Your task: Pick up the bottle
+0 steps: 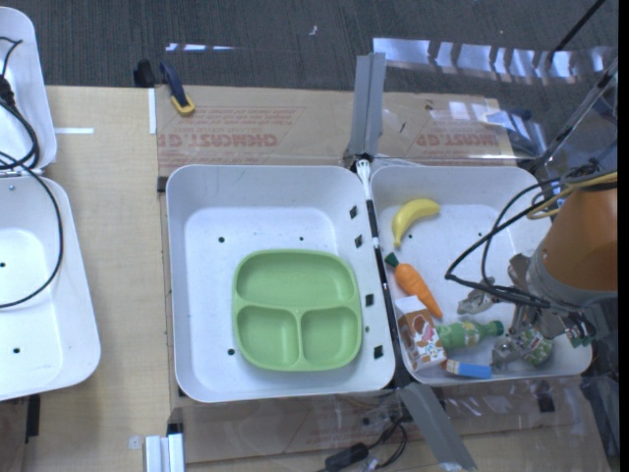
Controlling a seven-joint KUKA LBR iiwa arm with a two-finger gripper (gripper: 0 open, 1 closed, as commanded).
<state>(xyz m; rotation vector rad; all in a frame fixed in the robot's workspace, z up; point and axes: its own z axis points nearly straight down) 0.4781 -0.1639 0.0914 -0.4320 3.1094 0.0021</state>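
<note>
The claw [519, 334] is seen low in the right bin [472, 193], under the orange band of the arm [585, 239]. Whether it is open or closed cannot be told: the tip is lost in cable clutter and glare.

The bottle [470, 335] is lying on its side just beside the claw, on the side away from the arm, green body with the neck end toward the claw. Nothing is seen gripped.

Handling, as judged: small plastic bottle, so light and fairly stiff, but round and glossy (likely to roll or squirt out under a pinch). A grip across the body at mid-length is preferred, jaws set square to the long axis. The neck is narrower and less forgiving.

Crowding is to be noted: a carton [420, 340] is touching or nearly touching the bottle's far end from the claw, and a blue-and-white item [469, 369] lies just below it, toward the bin's near wall.

Count:
- 1 bottle
- 1 carrot [416, 285], beyond the carton, up-left of the claw
- 1 banana [414, 216], well apart, toward the far wall
- 1 carton, 1 blue-and-white item
- 1 green divided tray [298, 309], in the left bin [197, 264], well apart from the claw
- 2 bins on the bench
</note>
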